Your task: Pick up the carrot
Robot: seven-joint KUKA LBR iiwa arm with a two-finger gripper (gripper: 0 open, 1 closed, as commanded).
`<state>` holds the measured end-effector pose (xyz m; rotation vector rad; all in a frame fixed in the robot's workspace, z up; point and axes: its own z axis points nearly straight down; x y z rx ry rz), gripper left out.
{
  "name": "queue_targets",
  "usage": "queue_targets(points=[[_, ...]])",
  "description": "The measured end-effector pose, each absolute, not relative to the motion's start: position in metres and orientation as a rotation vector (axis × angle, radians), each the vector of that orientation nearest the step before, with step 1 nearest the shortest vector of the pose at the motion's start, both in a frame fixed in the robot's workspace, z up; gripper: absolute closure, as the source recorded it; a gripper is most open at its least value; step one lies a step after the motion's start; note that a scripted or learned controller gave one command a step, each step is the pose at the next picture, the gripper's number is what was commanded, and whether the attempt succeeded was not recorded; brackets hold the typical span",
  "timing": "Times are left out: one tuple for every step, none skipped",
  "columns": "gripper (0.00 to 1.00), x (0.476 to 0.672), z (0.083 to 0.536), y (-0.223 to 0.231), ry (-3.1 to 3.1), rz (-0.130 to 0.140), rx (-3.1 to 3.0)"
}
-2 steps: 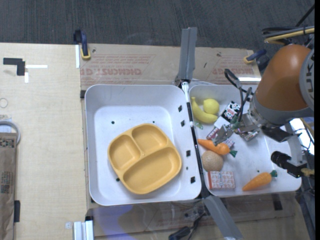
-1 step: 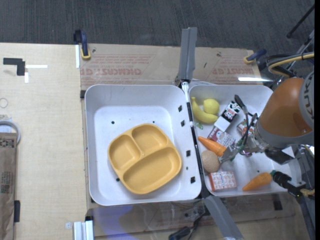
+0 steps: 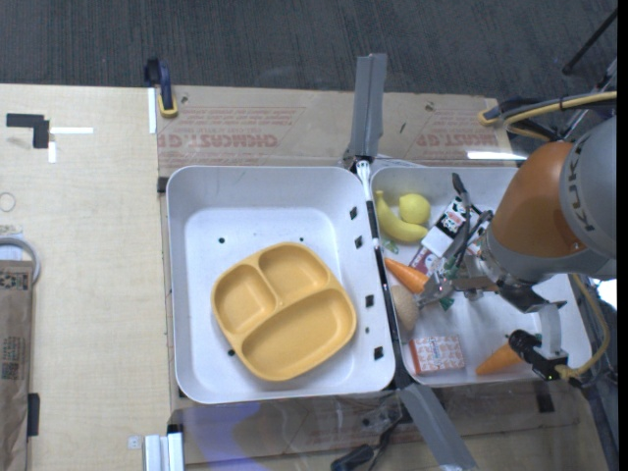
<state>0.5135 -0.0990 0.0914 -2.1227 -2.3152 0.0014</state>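
Grey arm with orange band [image 3: 535, 209] reaches in from the right over the right white plastic bin [image 3: 579, 361]. Two-finger pincer [image 3: 437, 288] is low inside that bin, pointing toward its left wall. Pincer opening: cannot tell, the tip is too small and cluttered. Nothing is visibly clamped.

Orange tapered carrot [image 3: 405, 275] lies just left of the pincer tip, on the bin floor near the left wall, thin end pointing away from the pincer. Touching or just apart: cannot tell.

Tan rounded item [image 3: 404, 308] sits left of and below the pincer, just under the carrot. Small flat printed card box [image 3: 437, 353] lies directly below the pincer, near. Orange wedge-shaped piece [image 3: 498, 359] is below and to the right, apart. Black-and-white printed carton [image 3: 451, 220] stands above the pincer, close. Yellow curved plastic banana [image 3: 395, 226] and yellow round lemon [image 3: 415, 207] are above and left.

Left white plastic bin [image 3: 186, 263] is well to the left, holding a yellow three-compartment plate [image 3: 285, 310].
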Motion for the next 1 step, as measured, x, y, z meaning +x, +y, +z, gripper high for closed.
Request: queue_targets(points=[[0.00, 0.5637, 0.0911, -0.1042, -2.466, 0.001, -1.945]])
